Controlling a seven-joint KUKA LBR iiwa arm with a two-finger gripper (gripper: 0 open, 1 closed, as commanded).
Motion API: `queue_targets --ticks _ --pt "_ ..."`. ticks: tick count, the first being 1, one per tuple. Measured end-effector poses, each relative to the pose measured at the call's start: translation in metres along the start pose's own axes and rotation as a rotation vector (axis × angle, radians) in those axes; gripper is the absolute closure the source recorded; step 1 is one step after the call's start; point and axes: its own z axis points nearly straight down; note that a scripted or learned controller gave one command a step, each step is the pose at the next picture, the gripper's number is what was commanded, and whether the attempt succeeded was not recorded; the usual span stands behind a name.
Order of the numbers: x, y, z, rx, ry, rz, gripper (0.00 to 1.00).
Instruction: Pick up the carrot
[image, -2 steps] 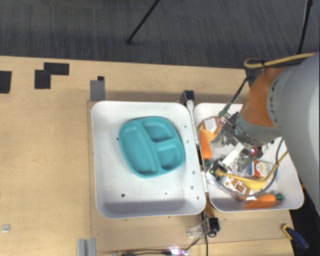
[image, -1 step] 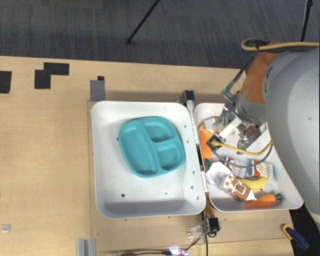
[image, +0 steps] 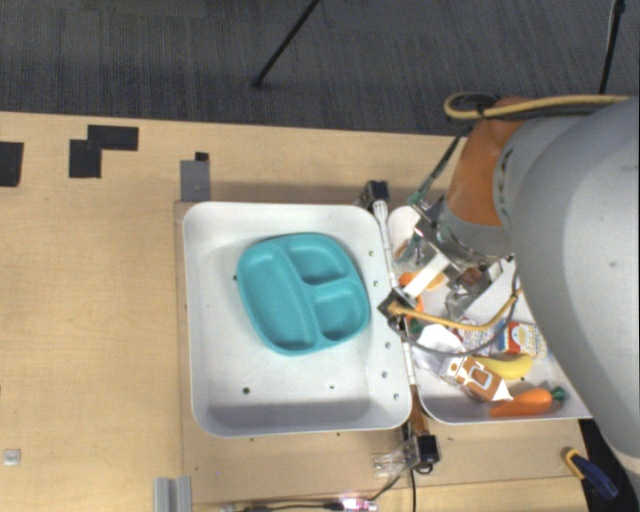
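Carrot (image: 522, 402) is seen at the right bin's (image: 447, 415) near edge, just beside a banana (image: 508, 366). Gripper (image: 441, 274) is placed apart from it, over clutter; open or closed cannot be told. A neighbouring item could be grabbed instead.
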Motion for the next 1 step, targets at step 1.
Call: queue_targets --ticks 1 --pt "-0.0669 0.0034 -0.0002 -0.003 -0.003 -0.196 0.00"
